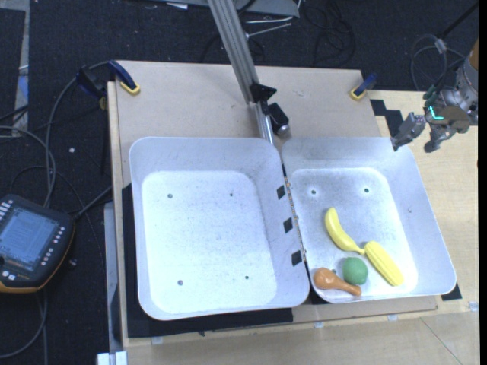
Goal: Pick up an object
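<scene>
Gripper [418, 134] hung open, holding nothing, above right bin's [422, 196] far corner. Well below it in that bin: banana [340, 232], corn cob [383, 262], green ball [354, 271], orange drumstick [335, 280]. Left bin [152, 173] beyond.

Robotics lab — wooden bench [190, 101] on dark floor, loose cables [38, 143], teach pendant [30, 240], clamped bins [205, 226]

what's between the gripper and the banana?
Nothing in the way. In the camera view, the gripper hangs beyond the right bin's far right corner, and from there to the banana runs just bare white bin floor.
</scene>
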### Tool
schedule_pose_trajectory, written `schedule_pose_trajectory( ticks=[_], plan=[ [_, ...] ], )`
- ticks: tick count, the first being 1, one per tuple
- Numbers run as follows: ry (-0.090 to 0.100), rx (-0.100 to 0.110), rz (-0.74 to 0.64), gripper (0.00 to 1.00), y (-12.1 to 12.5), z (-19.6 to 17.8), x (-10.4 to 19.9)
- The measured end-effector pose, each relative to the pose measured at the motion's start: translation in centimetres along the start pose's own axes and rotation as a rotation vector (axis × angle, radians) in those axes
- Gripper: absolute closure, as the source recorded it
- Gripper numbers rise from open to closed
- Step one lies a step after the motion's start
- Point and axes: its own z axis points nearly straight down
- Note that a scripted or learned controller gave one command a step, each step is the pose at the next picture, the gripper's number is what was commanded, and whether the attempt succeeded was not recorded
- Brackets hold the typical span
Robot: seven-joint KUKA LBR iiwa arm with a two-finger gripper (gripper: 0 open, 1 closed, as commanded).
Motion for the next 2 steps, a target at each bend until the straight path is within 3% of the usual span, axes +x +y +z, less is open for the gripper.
schedule_pose_trajectory(
  ticks=[1, 2],
  plan=[
    [0.0, 0.0, 0.0, 0.0, 0.0, 0.0, 0.0],
    [0.001, 0.004, -0.001, 0.0, 0.5, 4.5, 0.4]
  ],
)
